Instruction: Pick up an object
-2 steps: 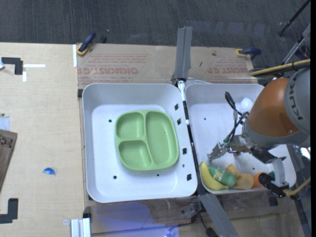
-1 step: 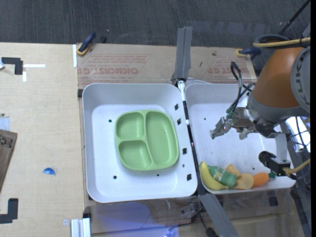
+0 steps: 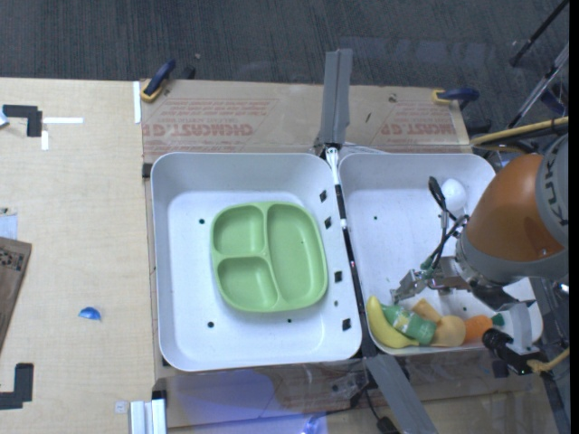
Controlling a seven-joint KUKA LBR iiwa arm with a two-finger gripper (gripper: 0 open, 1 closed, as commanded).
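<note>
Down in the near corner of the right bin (image 3: 398, 183) lies my pile of candidates: a banana (image 3: 384, 325) along the front wall, a green piece (image 3: 412, 326) against it, a tan piece (image 3: 450, 331) and an orange piece (image 3: 477, 326) further right. My gripper (image 3: 414, 283) sits just above and behind that pile, reaching in from the right with the orange band (image 3: 514, 211) of the arm over the bin's far-right side. I can make out the metal fingertips near the banana's upper end, but at this slant I cannot tell how wide they stand, and I see nothing between them.

So I judge the pick as not yet done: the approach is made, every item rests on the bin floor, and the closing and lifting are left.

Room is tight. The pile is wedged against the front wall and close to the divider between the bins, so a descent has little margin toward either edge; the open floor lies behind the gripper, toward the back of the bin, where a black-handled spoon (image 3: 445, 197) lies. Across the divider, the left bin (image 3: 172, 242) holds a green tray (image 3: 270, 257) with free floor all round it.
</note>
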